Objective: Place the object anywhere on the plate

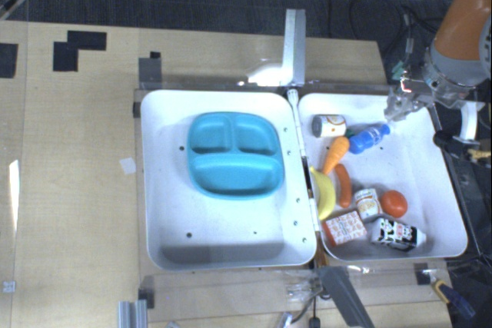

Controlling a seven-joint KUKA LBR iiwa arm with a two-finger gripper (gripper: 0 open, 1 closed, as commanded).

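A blue plate with three compartments lies in the left bin. The right bin holds several small items: a blue bottle, an orange carrot, a small can, a yellow banana, a red sausage, a jar, a red tomato, a red box and a black-and-white carton. My gripper hangs over the far right part of the right bin, just right of and above the blue bottle. Nothing shows in its grasp.
A grey divider wall runs between the two bins, and a metal post stands behind it. The arm's orange band is at the upper right. Cables lie on the dark floor behind the bench.
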